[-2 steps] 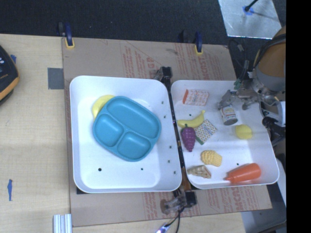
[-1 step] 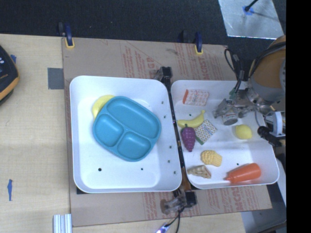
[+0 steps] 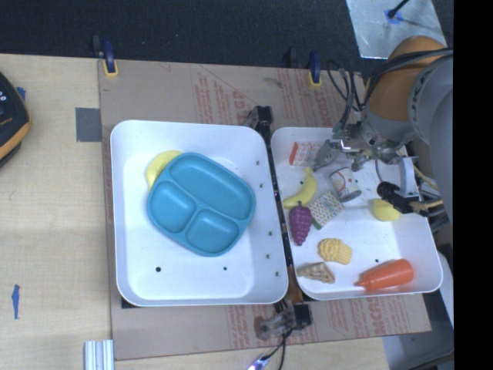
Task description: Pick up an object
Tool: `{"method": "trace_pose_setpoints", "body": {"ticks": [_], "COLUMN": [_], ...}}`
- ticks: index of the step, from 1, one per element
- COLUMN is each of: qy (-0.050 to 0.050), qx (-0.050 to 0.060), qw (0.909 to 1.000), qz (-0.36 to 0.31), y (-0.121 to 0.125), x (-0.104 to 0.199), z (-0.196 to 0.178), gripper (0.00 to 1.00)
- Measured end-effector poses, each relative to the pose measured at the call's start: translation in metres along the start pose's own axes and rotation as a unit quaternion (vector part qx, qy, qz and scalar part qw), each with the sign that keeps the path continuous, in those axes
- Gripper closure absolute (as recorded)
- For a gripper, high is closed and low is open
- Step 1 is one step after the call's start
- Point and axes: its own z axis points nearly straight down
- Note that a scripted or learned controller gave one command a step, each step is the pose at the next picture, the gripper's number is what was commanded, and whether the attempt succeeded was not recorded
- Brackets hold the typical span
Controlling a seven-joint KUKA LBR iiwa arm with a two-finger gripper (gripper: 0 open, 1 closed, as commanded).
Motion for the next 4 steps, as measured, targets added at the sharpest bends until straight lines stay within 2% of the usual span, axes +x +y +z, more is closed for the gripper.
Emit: {"method": "trace_pose_setpoints", "body": {"ticks": [1,2,3,4], "qy": [0.000,0.000,-0.001,-0.001], "qx": [0.001,0.000,0.001,0.001], "qw": [1.0000,1.0000,1.0000,1.0000], "qz": [0.001,0.000,0.001,-0.001], "y": [-0.038,0.000,-0.053,-0.052], "x": [0.018,0.013,0.018,0.017], "z": [0.001,0.000,0.001,-0.010], "gripper": [0.00,0.00,0.00,1.00]}}
